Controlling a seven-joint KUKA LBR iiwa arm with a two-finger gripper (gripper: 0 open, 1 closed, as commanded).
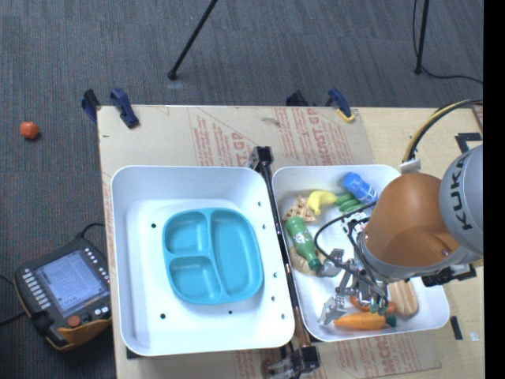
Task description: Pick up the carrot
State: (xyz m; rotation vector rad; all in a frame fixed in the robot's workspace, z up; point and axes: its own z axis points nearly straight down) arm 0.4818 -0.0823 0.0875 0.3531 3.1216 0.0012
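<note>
Jaw state could not be determined: the metal two-finger gripper [353,297] sat low in the right shallow white plastic bin [304,306], partly masked by the orange band of the grey arm [410,219] and by its own linkages and cables, so the opening width and any contact with an object could not be read.

Task object: the small orange tapered carrot [364,320] lay on its side on the bin floor, close to the front wall of the right bin. Its long axis ran roughly parallel to that wall, with the pointed end toward the left of the view. Its surface appeared uniformly orange and smooth. The gripper hardware stood directly above and just behind it; contact between the two could not be confirmed.

Other contents of the right bin: a green bottle-shaped item [301,242] lay near the left wall, a yellow banana-shaped item [319,200] and a blue cylindrical item [359,187] lay toward the rear, and a tan waffle-like piece [297,209] lay beside the banana shape. A tan oblong item [404,297] lay just right of the gripper.

The left shallow white plastic bin [134,212] held a light blue three-compartment tray [213,256] resting flat near its centre.
</note>
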